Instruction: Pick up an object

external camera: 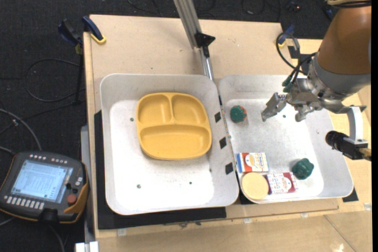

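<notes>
**Claw Open Above Right Bin, Nothing Held**

The claw (285, 107) hung over the upper part of the right bin (336, 186), its fingers spread apart with nothing between them. A small green-and-red object (238, 114) lay just left of it. A dark green object (303, 169), two small cartons (252, 161) (280, 183) and a pale round disc (256, 186) lay near the bin's front edge. The left bin (118, 127) held a yellow compartment tray (174, 126). Both bins rested on the table (147, 44).
</notes>
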`<state>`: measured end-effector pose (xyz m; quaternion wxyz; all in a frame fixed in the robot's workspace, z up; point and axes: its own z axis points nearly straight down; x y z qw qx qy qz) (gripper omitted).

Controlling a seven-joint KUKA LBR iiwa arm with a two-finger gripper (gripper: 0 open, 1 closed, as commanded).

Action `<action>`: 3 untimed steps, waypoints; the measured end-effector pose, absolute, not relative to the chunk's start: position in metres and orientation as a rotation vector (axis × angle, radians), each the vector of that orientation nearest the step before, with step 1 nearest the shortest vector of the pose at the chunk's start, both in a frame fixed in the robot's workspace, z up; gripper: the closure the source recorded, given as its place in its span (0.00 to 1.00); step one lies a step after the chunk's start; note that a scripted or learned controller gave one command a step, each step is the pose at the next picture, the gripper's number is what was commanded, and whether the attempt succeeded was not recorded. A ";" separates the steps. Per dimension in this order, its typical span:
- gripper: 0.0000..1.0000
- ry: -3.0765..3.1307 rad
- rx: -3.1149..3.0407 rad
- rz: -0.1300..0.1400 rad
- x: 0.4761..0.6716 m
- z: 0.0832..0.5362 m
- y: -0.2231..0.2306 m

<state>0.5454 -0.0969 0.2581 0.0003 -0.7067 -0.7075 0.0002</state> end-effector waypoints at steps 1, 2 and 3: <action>0.00 -2.222 -2.221 0.000 0.545 0.258 -0.097; 0.00 -2.217 -2.218 0.007 0.545 0.194 -0.095; 0.00 -2.217 -2.219 0.007 0.547 0.132 -0.099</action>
